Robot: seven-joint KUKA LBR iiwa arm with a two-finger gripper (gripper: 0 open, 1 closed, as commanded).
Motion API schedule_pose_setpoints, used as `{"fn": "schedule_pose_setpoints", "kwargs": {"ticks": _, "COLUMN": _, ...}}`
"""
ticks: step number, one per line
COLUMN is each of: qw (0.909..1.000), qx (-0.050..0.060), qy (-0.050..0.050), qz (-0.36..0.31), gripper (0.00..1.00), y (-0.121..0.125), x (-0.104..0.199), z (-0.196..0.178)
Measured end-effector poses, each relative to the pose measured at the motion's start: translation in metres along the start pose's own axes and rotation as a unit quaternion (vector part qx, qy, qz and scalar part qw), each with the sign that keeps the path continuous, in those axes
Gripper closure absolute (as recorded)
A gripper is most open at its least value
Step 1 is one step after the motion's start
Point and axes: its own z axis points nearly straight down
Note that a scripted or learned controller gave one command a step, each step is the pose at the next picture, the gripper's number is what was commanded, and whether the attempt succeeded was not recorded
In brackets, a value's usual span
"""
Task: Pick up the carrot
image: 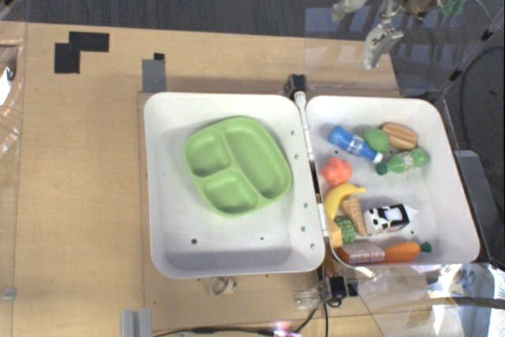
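The desk (87, 193) at the left of the frame looks like pale, matt wood. Both white bins (170, 249) seem smooth plastic with a dull sheen. The green divided plate (237, 163) is smooth, faintly glossy plastic. The carrot (402, 252), lower right, looks like glossy orange plastic. The claw (377, 20), upper right, shows pale bare metal.

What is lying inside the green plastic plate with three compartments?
The green three-compartment plate in the left white bin shows bare green floors in all three compartments. The bin floor underneath it is covered.
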Motion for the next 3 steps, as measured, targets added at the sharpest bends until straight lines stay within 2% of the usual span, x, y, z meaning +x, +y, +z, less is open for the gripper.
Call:
{"fn": "schedule_pose_setpoints", "kwargs": {"ticks": 1, "qw": 1.0000, "qx": -0.003, "qy": 0.007, "qz": -0.001, "gripper": 0.00, "y": 0.0019, "x": 0.0003, "z": 0.0081}}
{"fn": "schedule_pose_setpoints", "kwargs": {"ticks": 3, "qw": 1.0000, "qx": -0.003, "qy": 0.007, "qz": -0.001, "gripper": 0.00, "y": 0.0019, "x": 0.0003, "z": 0.0083}}
